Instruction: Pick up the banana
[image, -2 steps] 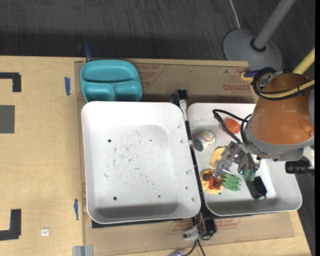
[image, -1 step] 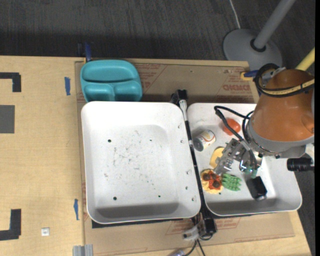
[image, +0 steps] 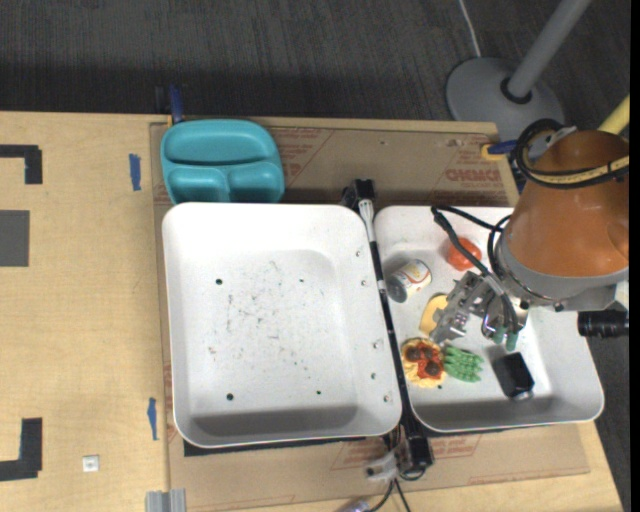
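Yellow marks the task's thing: the banana (image: 432, 312) lies in the right bin (image: 560, 408), in that bin's left half and about midway along its length, not far from the wall it shares with the left bin (image: 270, 300). The single arm enters from the view's right, its orange band above the bin, and the gripper (image: 456, 322) hangs low directly beside the banana on the banana's right, so close that the two overlap in this slanted view; contact or a small gap cannot be distinguished. Whether the gripper is spread or pressed together cannot be told from here, and nothing shows the fruit pinched. The exposed part of the banana appears to run roughly from far to near across the bench, though its right side is hidden by the gripper, so the long axis is a judgement only. The coming move therefore seems to turn on a slight shift leftward, with the closing direction set across that axis. Neighbours crowd the spot: a pale ball (image: 410, 272) behind, an orange item (image: 460, 255) further back, a red-and-yellow cluster (image: 424, 360) and a green toy (image: 463, 366) just in front.
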